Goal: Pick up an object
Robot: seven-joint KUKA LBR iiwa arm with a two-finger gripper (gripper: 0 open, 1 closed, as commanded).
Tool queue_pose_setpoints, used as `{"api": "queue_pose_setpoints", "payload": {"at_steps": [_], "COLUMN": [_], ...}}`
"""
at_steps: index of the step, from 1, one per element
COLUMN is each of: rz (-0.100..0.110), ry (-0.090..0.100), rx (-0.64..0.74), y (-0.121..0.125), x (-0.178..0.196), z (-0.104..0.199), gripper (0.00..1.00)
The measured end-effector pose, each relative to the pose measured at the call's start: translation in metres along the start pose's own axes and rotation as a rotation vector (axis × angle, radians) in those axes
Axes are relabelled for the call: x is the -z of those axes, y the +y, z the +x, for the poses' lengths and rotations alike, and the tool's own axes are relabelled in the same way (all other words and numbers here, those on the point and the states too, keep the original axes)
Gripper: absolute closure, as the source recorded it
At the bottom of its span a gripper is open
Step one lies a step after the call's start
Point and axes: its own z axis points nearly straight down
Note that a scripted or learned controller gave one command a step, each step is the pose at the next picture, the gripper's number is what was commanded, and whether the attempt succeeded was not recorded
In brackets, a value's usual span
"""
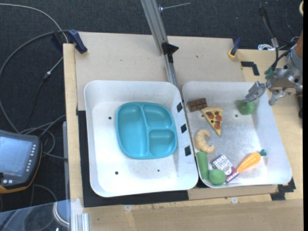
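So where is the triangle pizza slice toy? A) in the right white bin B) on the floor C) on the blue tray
A, the triangular pizza slice toy lies in the right white bin, just below the brown chocolate bar; the blue divided tray sits in the left bin.

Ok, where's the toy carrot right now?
The toy carrot lies in the right bin, near its front right corner, just right of the small pink packet.
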Motion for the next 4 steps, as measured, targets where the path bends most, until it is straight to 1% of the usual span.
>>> {"api": "queue_pose_setpoints", "payload": {"at_steps": [2,3,4], "rz": [0.002,-0.007,-0.013], "ry": [0.001,0.000,-0.004], "rx": [-0.002,0.000,0.000], "y": [-0.009,-0.007,-0.005], "x": [-0.092,-0.077,-0.022], "z": [-0.009,-0.009,-0.009], "gripper": [0.00,1.00,1.00]}}
